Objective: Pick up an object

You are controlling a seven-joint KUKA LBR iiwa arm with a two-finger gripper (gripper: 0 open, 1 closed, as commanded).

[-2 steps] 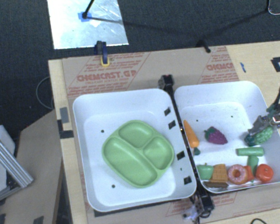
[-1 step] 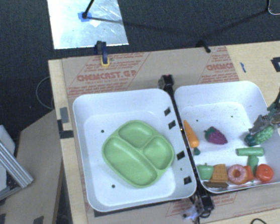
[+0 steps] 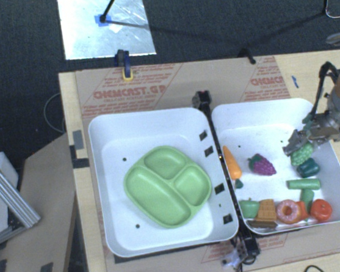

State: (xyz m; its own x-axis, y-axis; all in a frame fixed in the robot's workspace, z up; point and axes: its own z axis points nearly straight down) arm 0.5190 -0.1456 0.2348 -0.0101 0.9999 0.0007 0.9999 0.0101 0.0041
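Camera view: claw (image 3: 299, 145) overlaps a green toy (image 3: 302, 153); its grip is unclear.

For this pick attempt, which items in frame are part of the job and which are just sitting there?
In play: end effector, over the right bin; green toy under it; purple grapes, carrot, donut, tomato.

Lying about: green divided plate, left bin, blue clamp.

A green divided plate (image 3: 167, 187) lay in the left bin (image 3: 106, 140). A silver sheet (image 3: 106, 23) sat at upper left, a blue clamp (image 3: 124, 63) just below it.
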